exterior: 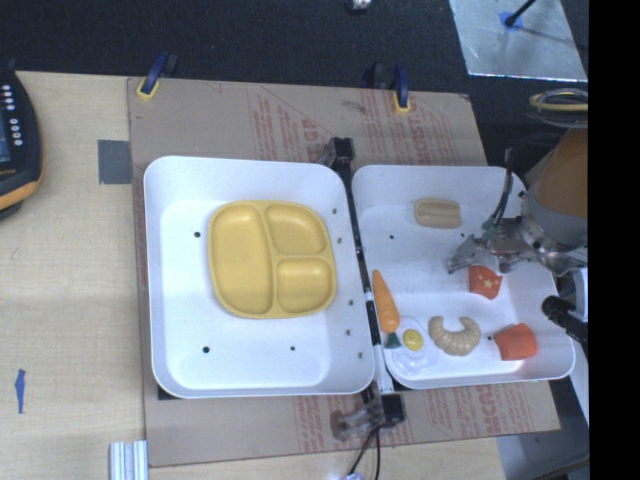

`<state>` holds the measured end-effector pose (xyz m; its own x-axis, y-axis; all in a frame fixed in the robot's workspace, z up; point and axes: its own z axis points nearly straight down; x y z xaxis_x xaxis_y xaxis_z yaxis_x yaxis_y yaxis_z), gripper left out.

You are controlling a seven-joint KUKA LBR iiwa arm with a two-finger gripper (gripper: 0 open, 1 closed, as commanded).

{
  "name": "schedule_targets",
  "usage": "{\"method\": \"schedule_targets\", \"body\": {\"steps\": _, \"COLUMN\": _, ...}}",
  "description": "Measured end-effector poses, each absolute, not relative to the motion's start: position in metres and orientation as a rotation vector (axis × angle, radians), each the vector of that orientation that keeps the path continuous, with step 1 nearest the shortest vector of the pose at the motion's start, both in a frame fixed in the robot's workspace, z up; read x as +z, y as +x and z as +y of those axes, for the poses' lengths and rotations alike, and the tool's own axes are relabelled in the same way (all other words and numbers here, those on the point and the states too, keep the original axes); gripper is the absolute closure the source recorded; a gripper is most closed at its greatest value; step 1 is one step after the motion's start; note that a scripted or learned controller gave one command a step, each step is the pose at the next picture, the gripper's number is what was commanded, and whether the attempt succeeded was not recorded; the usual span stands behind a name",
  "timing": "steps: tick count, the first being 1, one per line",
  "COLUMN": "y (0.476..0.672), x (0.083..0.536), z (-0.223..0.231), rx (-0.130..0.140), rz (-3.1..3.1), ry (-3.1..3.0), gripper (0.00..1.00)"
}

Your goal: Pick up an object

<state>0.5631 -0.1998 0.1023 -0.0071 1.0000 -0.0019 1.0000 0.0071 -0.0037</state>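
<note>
End effector [480, 255] sits low in the right bin [400, 183], just above a small red block [485, 282] that lies at its tips; whether its fingers grip the block or how far they spread, cannot tell. Close around: tan bread piece [437, 212] above-left, croissant [455, 334] and red-orange chunk [516, 342] below, carrot [385, 301] and fried egg [411, 342] along the bin's left wall. Left bin [170, 268] holds a yellow divided plate [271, 259], well apart.
</note>
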Motion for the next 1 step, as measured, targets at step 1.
{"method": "schedule_targets", "body": {"steps": 1, "y": 0.5515, "x": 0.0913, "z": -0.1898, "rx": 0.006, "rz": -2.221, "ry": -2.215, "gripper": 0.00}}
